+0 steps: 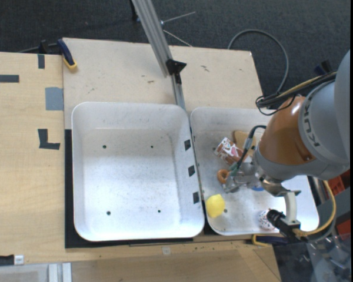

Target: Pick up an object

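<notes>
Hiding much of the right bin [207, 157], the arm [294, 143] leaves claw [230, 180] grip unclear

The grey arm [332, 128] reaches in from the right over the right-hand bin [207, 122], its orange band [285, 137] bulking above the wrist. The gripper [230, 180] points down and left, low over the middle of that bin's floor, near its dividing wall.

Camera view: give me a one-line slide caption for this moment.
KUKA arm's gripper lowered into the right bin among small objects, near a yellow ball; left bin alongside.
</notes>
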You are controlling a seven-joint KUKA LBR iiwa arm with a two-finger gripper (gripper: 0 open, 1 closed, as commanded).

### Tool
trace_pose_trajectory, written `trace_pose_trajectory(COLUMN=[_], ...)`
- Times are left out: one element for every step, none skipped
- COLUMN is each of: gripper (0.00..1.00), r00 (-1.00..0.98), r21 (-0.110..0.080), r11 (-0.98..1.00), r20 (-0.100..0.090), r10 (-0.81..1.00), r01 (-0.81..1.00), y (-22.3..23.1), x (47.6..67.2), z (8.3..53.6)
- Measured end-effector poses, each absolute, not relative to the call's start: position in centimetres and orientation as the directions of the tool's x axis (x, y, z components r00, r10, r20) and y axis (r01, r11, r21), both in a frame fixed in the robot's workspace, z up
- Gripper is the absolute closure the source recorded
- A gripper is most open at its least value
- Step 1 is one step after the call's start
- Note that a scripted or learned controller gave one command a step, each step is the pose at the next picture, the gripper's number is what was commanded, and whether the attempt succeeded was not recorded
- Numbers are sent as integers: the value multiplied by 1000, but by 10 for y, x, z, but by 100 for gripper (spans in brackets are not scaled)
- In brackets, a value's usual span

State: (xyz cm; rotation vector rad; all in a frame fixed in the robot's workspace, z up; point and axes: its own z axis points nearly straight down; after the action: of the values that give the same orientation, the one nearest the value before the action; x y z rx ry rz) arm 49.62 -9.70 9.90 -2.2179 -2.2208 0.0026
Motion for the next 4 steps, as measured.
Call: trace_pose_trajectory(gripper=[100,100,100,100], r00=[-1,-1,-3,-6], r21=[2,4,4,-3], r11=[1,1,3,6], r20=[0,-1,-1,1], r10=[1000,1000,1000,1000], r01=[1000,1000,1000,1000], y=[-97,-102,-93,-40], x=[499,509,514,513], z=[141,197,252,238])
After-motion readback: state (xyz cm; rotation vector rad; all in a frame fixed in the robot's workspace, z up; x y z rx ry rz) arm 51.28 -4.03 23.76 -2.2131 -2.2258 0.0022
